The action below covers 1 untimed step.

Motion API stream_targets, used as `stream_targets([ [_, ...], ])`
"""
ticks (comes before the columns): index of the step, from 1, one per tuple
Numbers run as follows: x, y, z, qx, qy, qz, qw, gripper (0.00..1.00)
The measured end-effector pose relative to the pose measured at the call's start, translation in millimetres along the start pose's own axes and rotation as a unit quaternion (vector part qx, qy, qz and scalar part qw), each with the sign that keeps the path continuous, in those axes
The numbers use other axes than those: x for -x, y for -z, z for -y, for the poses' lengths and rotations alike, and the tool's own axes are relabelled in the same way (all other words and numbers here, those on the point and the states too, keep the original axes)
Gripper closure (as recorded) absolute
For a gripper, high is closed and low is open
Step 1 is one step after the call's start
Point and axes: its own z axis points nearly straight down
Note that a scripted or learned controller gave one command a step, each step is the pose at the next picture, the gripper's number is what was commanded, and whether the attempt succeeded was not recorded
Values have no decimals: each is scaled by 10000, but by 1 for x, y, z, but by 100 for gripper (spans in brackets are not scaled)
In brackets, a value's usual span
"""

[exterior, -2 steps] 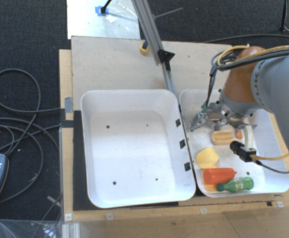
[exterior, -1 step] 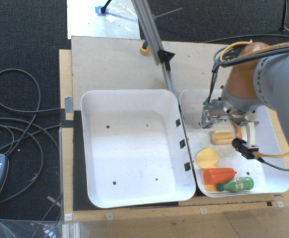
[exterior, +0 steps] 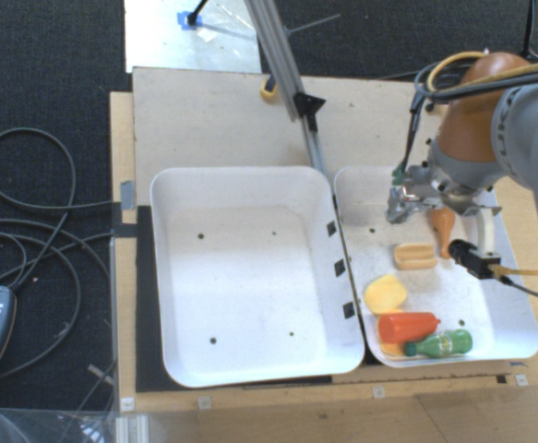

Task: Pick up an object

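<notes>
My gripper (exterior: 399,207) hangs over the back of the right bin (exterior: 362,190), near its bare floor, with nothing seen in it. Just to its right an orange carrot-like piece (exterior: 444,227) lies partly under the wrist. In front of the gripper sits a tan hot-dog bun (exterior: 415,256). Further forward lie a yellow rounded piece (exterior: 385,294), a red piece (exterior: 407,326) and a green bottle (exterior: 440,343) on its side at the bin's front edge.
The left bin (exterior: 241,175) stands beside the right one, with black clips along the shared wall. A slanted metal pole (exterior: 282,53) crosses the bench behind the bins. Cables (exterior: 518,273) trail from the wrist over the right bin's right side.
</notes>
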Motion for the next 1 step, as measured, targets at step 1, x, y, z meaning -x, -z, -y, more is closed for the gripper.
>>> stream_targets([
  [1, 5, 53, -12, 12, 14, 3, 10000, 100],
])
